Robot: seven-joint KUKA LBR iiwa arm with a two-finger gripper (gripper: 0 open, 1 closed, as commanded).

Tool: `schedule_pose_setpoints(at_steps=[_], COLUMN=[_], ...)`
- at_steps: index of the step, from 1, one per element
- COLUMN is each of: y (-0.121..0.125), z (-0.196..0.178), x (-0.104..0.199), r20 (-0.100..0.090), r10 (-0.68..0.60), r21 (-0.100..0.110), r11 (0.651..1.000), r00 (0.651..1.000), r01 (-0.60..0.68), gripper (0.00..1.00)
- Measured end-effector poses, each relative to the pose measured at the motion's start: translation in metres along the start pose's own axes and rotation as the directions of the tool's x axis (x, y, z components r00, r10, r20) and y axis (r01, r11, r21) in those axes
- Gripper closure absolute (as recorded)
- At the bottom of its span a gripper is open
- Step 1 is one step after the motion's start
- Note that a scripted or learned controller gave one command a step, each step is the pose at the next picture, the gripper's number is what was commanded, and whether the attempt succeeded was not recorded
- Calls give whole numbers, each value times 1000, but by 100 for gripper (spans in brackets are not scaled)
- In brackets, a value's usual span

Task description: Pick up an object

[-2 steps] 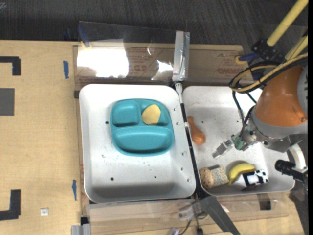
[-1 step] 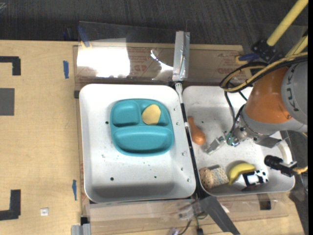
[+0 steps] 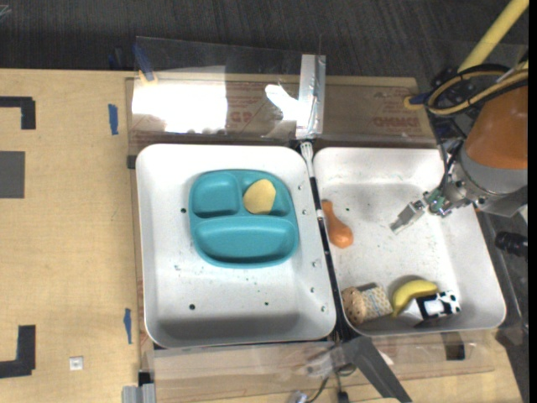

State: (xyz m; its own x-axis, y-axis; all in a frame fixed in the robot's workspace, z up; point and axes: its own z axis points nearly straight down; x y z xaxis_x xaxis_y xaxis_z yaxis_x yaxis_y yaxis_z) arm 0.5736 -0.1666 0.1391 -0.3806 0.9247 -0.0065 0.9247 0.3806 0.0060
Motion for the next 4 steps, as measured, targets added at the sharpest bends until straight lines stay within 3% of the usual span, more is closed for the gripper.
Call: schedule_pose_setpoints(at_steps=[1, 2, 3, 4], y=[-45, -92, -88, -98], z=[50, 51, 39, 10], x=[84, 12, 12, 4], r20=[-2, 2, 9, -3], r10=[-341, -339, -340, -354], r21=[-2, 0, -7, 0], r11=[940, 941, 941, 935], r00=[940, 941, 941, 935], r01=[341, 339, 340, 354], gripper=[0, 0, 100, 100])
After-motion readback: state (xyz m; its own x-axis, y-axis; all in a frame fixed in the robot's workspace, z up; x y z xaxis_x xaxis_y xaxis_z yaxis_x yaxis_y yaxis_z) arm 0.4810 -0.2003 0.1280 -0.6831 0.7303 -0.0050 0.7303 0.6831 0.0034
